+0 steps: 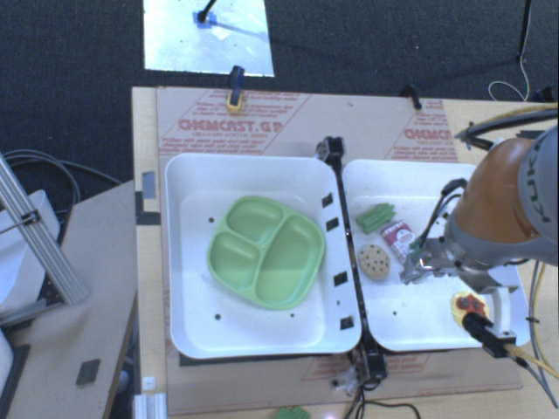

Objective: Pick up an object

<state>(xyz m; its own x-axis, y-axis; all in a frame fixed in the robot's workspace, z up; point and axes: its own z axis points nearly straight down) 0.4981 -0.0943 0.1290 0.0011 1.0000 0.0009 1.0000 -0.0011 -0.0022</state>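
In the right bin (393, 330) lie a green pod-like piece (376, 216), a small red-and-white packet (398, 236), a round tan cookie with dark spots (374, 261) and a yellow-and-red object (469, 305) near the bin's right corner. My gripper (414, 269) hangs low over this bin, just right of the cookie and just below the packet. I see nothing between its fingers. The grey arm with its orange band (498, 195) covers the bin's right part.
The left bin (188, 321) holds a light green divided plate (266, 251). A black clamp strip (345, 234) runs between the two bins. Cables hang at the arm's right side, and a silver sheet (208, 24) lies beyond the bench.
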